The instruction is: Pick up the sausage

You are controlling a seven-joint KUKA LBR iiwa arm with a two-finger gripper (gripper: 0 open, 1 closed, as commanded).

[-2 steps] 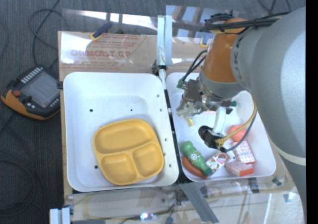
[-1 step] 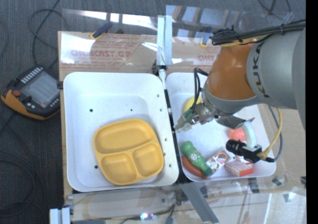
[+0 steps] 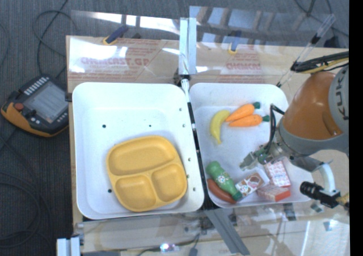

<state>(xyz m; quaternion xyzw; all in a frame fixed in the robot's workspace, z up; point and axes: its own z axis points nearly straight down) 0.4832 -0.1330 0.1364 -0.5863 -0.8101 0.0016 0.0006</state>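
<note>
red-brown sausage (image 3: 220, 192) lies at the near edge of the right bin (image 3: 227, 91), partly under a green bottle (image 3: 222, 177). gripper (image 3: 253, 159) sits above the bin's middle-right, apart from the sausage, just beside small cartons (image 3: 266, 181); can't tell its state. banana (image 3: 218, 124) and two carrots (image 3: 245, 115) lie further back. left bin (image 3: 91, 101) holds a yellow compartment tray (image 3: 146, 171).

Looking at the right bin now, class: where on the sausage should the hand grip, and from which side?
Probably the sausage's bare middle, from above. It lies flat along the right bin's front wall, with the green bottle lying across its far side, so a sideways approach looks blocked.
</note>
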